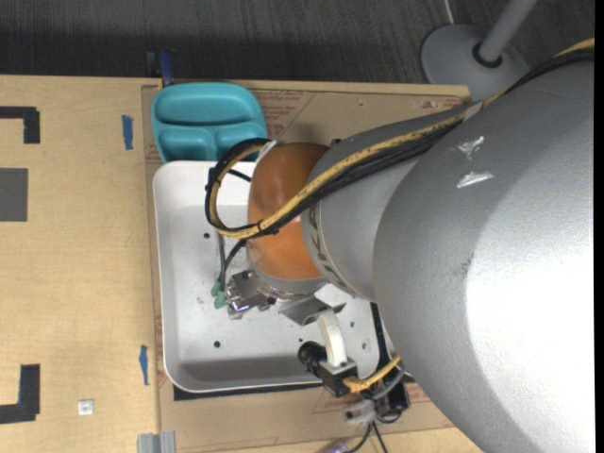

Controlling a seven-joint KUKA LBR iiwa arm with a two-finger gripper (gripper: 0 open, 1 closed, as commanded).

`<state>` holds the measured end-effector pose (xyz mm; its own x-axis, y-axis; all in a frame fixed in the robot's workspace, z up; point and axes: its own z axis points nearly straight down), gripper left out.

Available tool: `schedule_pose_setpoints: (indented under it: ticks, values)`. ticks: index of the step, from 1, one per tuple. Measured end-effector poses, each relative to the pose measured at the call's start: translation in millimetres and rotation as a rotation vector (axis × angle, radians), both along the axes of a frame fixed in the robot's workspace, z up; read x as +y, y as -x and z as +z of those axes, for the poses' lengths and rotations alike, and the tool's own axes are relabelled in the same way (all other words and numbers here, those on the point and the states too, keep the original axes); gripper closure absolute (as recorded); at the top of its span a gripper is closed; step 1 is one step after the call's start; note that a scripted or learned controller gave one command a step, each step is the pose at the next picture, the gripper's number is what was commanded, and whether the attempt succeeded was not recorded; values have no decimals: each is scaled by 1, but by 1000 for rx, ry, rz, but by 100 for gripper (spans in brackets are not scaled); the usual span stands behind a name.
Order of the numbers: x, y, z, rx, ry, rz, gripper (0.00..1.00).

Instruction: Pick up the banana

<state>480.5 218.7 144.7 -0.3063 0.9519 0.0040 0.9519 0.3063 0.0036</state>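
Note:
My grey arm (472, 253) reaches in from the right and covers most of the scene. Its orange band (283, 215) and the metal wrist hardware (250, 298) below it hang over the middle of the left white bin (184, 253). The gripper points down beneath the wrist, hidden by the arm's own bulk. A small green piece (219, 298) sticks out at the wrist's left side. The arm hides the bin's right part and whatever lies under it. The bare bin floor at the left holds no object.
A teal divided tray (203, 121) stands against the bin's far edge. Black and yellow cables (222, 196) loop off the wrist. The cardboard bench top (75, 253) with blue tape marks stretches to the left. A grey stand base (462, 55) sits at the top right.

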Motion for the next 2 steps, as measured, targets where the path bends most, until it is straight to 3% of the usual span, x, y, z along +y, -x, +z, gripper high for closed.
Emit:
schedule_pose_setpoints:
  ticks: [2]
  values:
    - [1,-1,20,-2,0,1,100]
